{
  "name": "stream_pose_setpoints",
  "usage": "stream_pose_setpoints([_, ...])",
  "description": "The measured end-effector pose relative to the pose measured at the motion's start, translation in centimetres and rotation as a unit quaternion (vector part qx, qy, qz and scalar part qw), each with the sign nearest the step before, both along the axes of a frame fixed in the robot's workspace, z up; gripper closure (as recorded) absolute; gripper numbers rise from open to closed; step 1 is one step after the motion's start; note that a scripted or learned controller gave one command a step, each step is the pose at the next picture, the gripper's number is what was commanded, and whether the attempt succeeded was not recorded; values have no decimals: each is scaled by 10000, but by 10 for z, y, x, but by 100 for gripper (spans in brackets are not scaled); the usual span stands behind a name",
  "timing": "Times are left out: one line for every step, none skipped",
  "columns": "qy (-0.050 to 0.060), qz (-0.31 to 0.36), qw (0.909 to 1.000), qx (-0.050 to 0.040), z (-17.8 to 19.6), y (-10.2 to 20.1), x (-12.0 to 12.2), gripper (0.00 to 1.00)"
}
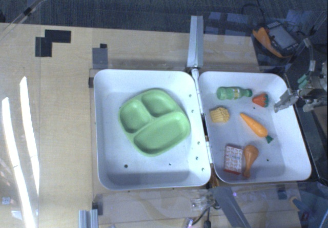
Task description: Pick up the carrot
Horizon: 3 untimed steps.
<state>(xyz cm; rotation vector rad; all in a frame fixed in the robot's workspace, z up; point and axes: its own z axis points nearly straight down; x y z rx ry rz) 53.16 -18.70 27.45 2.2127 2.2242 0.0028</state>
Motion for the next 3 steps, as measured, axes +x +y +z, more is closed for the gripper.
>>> stream_pose_setpoints([6,301,9995,5,-129,0,18,0])
stream_pose_setpoints([-39,153,9999,-5,-185,0,28,0])
stream_pose_setpoints([-63,166,9998,2,-174,1,30,100])
